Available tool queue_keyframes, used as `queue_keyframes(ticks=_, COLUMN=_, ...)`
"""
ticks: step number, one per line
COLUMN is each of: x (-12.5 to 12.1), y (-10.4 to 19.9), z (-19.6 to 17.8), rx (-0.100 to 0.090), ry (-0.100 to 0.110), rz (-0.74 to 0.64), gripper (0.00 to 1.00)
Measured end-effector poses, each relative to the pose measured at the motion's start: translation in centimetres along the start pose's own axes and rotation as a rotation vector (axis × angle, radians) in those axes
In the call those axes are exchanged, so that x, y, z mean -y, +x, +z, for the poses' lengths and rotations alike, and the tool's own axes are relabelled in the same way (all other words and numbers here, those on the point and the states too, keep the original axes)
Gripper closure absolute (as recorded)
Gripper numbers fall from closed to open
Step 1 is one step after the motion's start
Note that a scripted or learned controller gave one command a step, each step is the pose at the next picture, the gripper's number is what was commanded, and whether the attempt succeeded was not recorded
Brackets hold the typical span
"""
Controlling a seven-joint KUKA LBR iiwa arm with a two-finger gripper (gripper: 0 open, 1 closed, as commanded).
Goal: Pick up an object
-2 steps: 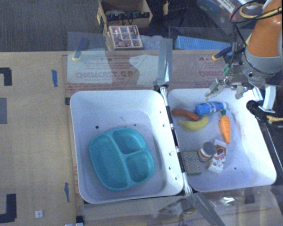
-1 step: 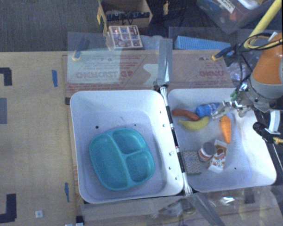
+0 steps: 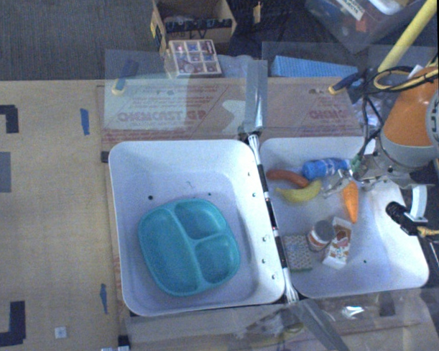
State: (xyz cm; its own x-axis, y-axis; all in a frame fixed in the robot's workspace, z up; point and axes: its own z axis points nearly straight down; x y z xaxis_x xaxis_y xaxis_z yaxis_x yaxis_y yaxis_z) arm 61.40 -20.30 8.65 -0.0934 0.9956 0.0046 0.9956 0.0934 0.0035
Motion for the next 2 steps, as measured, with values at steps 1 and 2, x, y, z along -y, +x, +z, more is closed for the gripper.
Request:
queue_keyframes(ticks=1, x=-0.1, y=-0.3, z=-1.3, rx=0.007, ry=-0.006, rz=0.001, gripper=1.00)
queue_keyframes(ticks=2, x=-5.5, y=0.9, z=-11.8, rx=0.007, ry=0.001, rz=-0.147, gripper=1.00)
